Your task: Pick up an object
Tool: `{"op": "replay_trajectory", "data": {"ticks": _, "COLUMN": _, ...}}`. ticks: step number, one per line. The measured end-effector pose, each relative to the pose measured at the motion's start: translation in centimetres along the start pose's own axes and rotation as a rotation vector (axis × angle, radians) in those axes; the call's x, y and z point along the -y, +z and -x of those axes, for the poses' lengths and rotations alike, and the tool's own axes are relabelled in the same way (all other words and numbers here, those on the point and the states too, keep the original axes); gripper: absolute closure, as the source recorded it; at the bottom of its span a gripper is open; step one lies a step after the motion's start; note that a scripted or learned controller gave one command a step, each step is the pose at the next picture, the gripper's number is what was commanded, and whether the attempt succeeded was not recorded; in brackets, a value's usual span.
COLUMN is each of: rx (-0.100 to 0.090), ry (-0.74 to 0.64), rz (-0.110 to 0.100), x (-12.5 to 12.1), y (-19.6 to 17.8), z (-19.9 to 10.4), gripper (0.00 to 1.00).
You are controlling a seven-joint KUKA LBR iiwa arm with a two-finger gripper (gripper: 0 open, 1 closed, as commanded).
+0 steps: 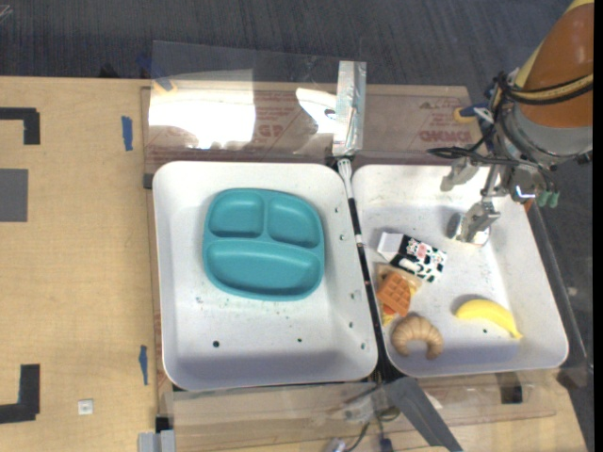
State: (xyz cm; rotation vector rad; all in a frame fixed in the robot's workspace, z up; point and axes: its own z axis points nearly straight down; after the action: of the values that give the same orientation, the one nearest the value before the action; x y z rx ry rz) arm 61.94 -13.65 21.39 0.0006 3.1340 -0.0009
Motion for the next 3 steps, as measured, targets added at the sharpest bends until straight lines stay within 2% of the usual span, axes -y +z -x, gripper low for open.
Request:
{"op": "replay_trajectory", "data": {"ticks": 1, "rx": 0.01, "ry": -0.204, "rz": -0.003, "x": -2.7, "y": 9.9, "z": -4.3, "gripper": 0.0}}
{"op": "replay_trajectory", "data": {"ticks": 2, "rx": 0.013, "ry": -0.208, "rz": -0.003, "x": -2.9, "y": 9.0, "z": -4.2, "gripper": 1.0}}
{"op": "replay_trajectory", "data": {"ticks": 3, "rx": 0.004, "ry": 0.16, "rz": 0.002, "x": -9.6, "y": 2.6, "z": -1.1, "gripper": 1.0}}
